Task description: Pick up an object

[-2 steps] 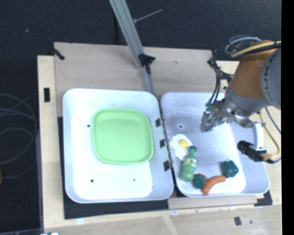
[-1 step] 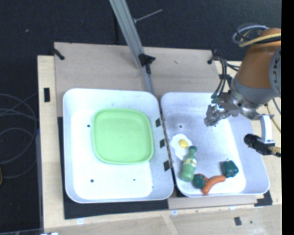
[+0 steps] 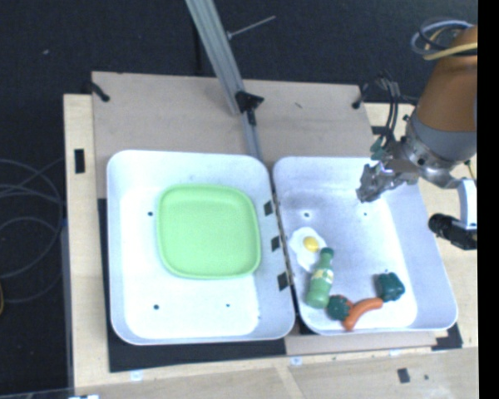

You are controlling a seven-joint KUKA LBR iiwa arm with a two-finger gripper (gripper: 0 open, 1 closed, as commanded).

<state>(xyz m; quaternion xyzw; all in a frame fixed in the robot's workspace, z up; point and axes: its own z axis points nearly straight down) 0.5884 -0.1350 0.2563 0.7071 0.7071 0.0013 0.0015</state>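
Note:
My gripper hangs over the upper right part of the right bin, above bare white floor, with nothing seen between its fingers. Well below it, along the bin's front, lie a fried egg toy, a green bottle, a dark green piece, an orange carrot-like piece and a teal block. All of these rest on the bin floor, apart from the gripper.
The left bin holds a light green square plate. A grey metal pole slants down from the top to the divide between the bins. The bench edge runs along the front.

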